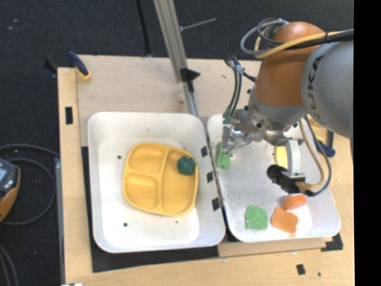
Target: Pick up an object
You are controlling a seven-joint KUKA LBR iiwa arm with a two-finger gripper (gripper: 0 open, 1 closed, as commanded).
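The gripper (228,143) hangs over the right bin's (253,186) far-left corner, clenched on a small light-green object (222,159) lifted by the divider. A dark-green object (186,165) rests on the yellow tray (152,180) in the left bin (107,159).

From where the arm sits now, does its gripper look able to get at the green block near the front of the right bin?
Probably yes. The green block lies flat on the right bin's floor with open space above it. An orange block sits close beside it, which may crowd one finger. The gripper is over the same bin.
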